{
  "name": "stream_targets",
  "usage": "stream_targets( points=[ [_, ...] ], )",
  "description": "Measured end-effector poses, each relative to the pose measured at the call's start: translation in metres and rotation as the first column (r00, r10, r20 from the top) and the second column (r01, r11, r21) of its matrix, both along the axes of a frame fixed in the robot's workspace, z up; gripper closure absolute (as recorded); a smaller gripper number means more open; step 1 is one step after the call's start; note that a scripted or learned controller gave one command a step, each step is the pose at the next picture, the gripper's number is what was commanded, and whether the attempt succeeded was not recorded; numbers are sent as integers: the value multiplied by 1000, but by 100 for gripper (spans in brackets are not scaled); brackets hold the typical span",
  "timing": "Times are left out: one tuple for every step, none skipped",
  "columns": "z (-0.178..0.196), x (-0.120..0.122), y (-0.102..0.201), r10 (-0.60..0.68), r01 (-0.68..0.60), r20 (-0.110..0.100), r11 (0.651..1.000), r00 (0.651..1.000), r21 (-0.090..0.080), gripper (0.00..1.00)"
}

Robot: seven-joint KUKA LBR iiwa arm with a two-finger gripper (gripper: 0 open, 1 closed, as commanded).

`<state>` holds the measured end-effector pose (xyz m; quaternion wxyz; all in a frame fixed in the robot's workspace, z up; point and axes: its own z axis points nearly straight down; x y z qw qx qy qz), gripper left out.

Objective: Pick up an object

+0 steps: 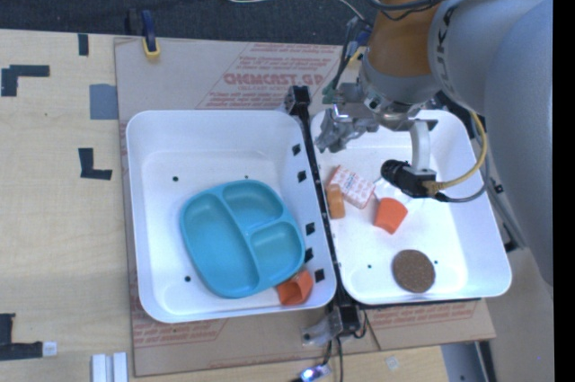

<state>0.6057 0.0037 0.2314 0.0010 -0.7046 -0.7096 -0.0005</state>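
Grey gripper (pixel 346 130) hovers just above the pink packet (pixel 352 187).

Arm (pixel 485 21) cut off at right edge. Orange cup (pixel 296 288) partly behind blue tray (pixel 241 236) — gripper (pixel 346 127) fingertips too blurred to read.

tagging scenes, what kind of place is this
Likely a robotics lab grasping bench: a grey arm reaches over two white bins of toy items, such as a blue divided plate, on taped cardboard.
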Motion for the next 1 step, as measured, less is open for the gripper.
stream_targets(
  points=[
    [-13, 6, 57, 0, 0, -2, 1000, 1000, -1, 100]
  ],
)
